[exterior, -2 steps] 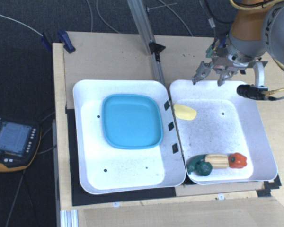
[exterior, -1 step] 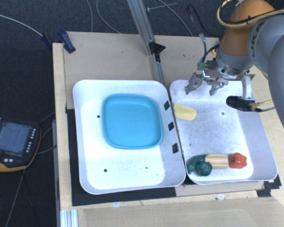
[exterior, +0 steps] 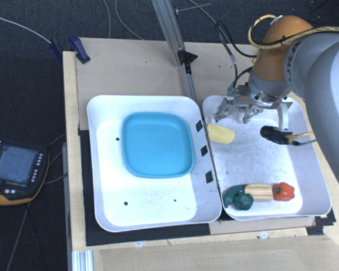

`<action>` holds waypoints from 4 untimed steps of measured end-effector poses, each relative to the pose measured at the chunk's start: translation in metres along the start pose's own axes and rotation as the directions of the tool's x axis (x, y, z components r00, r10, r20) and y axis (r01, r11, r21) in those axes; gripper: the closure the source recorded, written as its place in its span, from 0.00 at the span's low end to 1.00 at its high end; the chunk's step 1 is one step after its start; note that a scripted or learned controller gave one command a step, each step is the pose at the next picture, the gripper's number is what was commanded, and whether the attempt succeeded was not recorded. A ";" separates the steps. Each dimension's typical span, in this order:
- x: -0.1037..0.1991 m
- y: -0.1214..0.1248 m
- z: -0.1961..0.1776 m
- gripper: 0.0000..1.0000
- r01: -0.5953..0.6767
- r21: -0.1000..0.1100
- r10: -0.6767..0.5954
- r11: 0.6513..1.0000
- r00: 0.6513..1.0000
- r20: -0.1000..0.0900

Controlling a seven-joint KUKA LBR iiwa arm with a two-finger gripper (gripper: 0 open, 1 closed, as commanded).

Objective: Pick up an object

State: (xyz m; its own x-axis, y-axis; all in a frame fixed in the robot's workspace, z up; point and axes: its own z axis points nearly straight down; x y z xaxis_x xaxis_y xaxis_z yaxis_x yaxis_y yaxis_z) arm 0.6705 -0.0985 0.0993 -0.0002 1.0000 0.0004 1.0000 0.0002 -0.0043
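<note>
My gripper (exterior: pixel 237 110) hangs spread wide, holding nothing, over the right bin (exterior: pixel 313 168). The yellow piece (exterior: pixel 221 133) lies just below-left of my fingertips: I should centre above it, then descend. Farther off lie three toys (exterior: pixel 259 194).

Bench (exterior: pixel 130 66): light brown wood, flat.
Left bin (exterior: pixel 101 168): white, sits on the bench, over a black mat (exterior: pixel 86 208).
Right bin (exterior: pixel 313 174): white, touching the left bin's side.
Blue clamp (exterior: pixel 79 48): at the bench's far left corner.
</note>
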 end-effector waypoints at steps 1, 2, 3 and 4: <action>0.000 0.002 -0.014 1.00 0.000 -0.007 0.000 1.000 1.000 0.001; -0.001 0.000 -0.057 1.00 0.000 -0.008 0.000 1.000 1.000 0.001; 0.000 0.003 -0.121 1.00 0.000 -0.011 0.000 1.000 1.000 0.001; 0.000 0.003 -0.163 1.00 0.000 -0.009 0.000 1.000 1.000 0.001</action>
State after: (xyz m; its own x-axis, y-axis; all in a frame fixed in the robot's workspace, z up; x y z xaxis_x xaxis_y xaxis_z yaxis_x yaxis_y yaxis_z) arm 0.6744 -0.0983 0.2627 -0.0003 1.0000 -0.0005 1.0000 0.0003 0.0048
